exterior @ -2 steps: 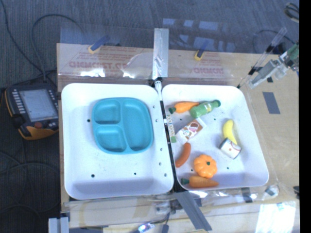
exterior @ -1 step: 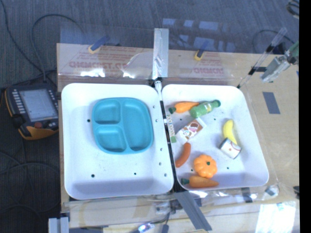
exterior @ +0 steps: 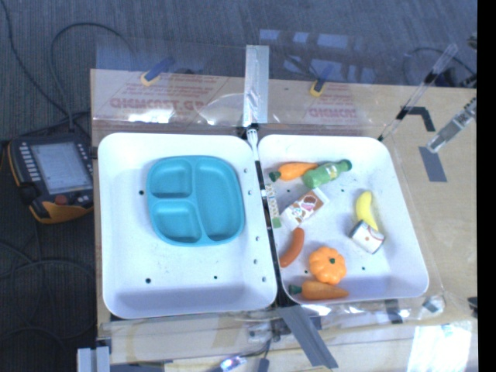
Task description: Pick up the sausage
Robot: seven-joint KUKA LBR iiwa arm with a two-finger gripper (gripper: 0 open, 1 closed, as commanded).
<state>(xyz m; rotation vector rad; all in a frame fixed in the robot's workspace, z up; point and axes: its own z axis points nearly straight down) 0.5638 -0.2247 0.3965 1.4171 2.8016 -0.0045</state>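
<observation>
Two shallow white bins sit side by side on the bench. The left bin [exterior: 124,285] holds a blue divided plate [exterior: 194,200] with three compartments, lying flat in its upper middle part; nothing rests on the plate.

The right bin [exterior: 403,231] holds the toy food. The sausage [exterior: 292,247], reddish-orange and slightly curved, lies in the lower left part of this bin, close to the wall shared with the left bin, tilted with its upper end toward the right. Just to its right sits a small orange pumpkin [exterior: 327,264], and below the pumpkin, near the bottom wall, lies a carrot [exterior: 321,290]. Above the sausage a small printed carton [exterior: 304,207] lies on its side. Near the top of the bin a second carrot [exterior: 294,171] lies beside a green bottle [exterior: 325,173]; the two look to be touching, though that is hard to tell. On the right side a yellow banana [exterior: 366,210] stands nearly upright in the frame, with a small white can [exterior: 366,236] just below it.

The carton's print is too small to read. A black and orange handheld control pad [exterior: 50,175] lies at the left edge of the frame, on the floor.

The pincer's state cannot be told from this view.
</observation>
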